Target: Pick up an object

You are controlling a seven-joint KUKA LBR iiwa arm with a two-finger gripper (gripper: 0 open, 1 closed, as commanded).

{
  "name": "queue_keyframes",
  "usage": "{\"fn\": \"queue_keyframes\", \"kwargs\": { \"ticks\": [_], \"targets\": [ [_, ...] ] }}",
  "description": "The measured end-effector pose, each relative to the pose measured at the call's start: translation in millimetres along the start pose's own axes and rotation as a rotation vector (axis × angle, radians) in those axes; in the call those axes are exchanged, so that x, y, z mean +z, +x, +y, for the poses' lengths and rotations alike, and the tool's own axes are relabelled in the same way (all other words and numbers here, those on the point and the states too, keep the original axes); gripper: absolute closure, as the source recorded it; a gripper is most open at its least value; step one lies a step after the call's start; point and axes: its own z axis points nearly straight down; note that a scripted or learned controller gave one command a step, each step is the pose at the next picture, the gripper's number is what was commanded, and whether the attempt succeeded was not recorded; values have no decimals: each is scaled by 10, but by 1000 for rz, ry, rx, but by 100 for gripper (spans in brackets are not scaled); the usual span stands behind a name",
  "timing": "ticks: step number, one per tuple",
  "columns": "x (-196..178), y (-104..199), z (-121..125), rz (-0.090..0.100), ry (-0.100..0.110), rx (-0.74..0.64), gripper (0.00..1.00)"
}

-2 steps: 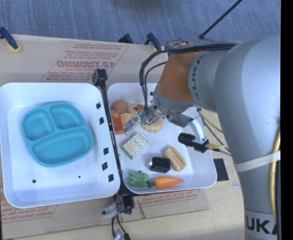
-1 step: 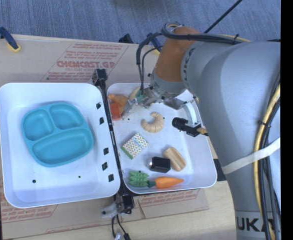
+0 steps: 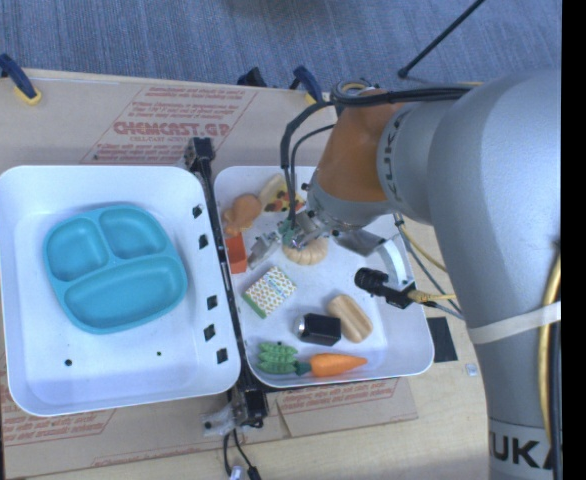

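Observation:
My gripper [image 3: 296, 232] is low in the upper middle of the right bin [image 3: 413, 343], under the grey arm and its orange wrist band. It sits just above and against a round cream pastry-like object [image 3: 307, 252]. To its left lie an orange round item [image 3: 241, 211] and a small red-orange block [image 3: 236, 254]; a yellowish item [image 3: 272, 190] lies behind it. Nearer the front are a checkered cracker [image 3: 270, 291], a black box [image 3: 320, 328], a tan bread roll [image 3: 350, 317], a carrot [image 3: 335, 364] and a green vegetable [image 3: 276, 357].
The left bin [image 3: 33, 368] holds a blue divided plate [image 3: 116, 264]. A black divider rail [image 3: 218, 278] runs between the bins. A black cylinder with cables [image 3: 381, 287] juts from the arm over the right bin. Cardboard lies under both bins.

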Motion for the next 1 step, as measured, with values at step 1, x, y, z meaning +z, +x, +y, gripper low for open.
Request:
{"fn": "queue_keyframes", "kwargs": {
  "ticks": [1],
  "targets": [
    [1, -194, 451, 1, 1, -23, 0]
  ]
}}
